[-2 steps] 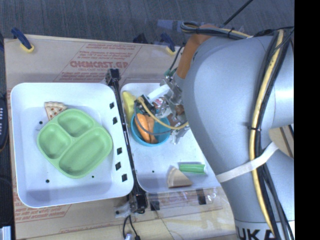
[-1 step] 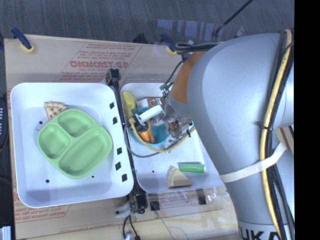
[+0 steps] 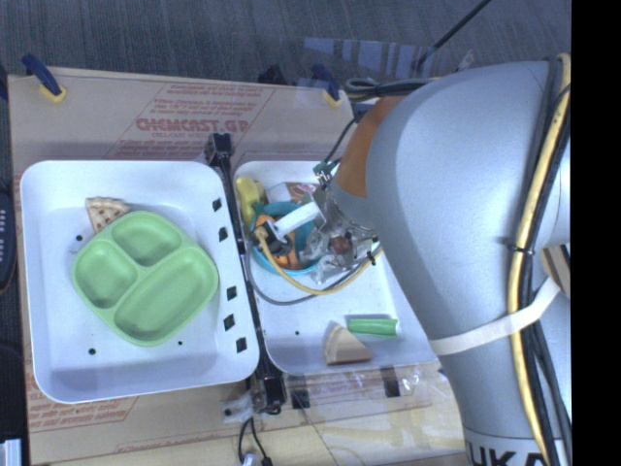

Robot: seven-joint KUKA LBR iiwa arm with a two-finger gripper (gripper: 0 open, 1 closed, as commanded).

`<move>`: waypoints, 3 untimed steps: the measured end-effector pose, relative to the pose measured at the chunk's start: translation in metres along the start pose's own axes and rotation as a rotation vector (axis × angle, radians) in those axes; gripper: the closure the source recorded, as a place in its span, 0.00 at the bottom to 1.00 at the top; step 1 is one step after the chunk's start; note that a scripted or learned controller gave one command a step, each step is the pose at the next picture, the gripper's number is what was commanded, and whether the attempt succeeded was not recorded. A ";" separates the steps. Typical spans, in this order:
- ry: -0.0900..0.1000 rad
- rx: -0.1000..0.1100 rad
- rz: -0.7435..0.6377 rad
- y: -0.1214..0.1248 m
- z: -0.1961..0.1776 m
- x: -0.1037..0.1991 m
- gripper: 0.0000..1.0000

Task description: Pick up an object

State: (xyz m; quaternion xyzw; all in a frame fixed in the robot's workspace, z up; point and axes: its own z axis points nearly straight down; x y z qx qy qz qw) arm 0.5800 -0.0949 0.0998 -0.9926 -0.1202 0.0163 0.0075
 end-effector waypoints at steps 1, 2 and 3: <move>0.027 -0.012 -0.025 -0.096 -0.092 -0.022 1.00; 0.015 -0.012 -0.201 -0.059 -0.086 -0.098 1.00; 0.017 -0.013 -0.203 -0.060 -0.086 -0.097 0.00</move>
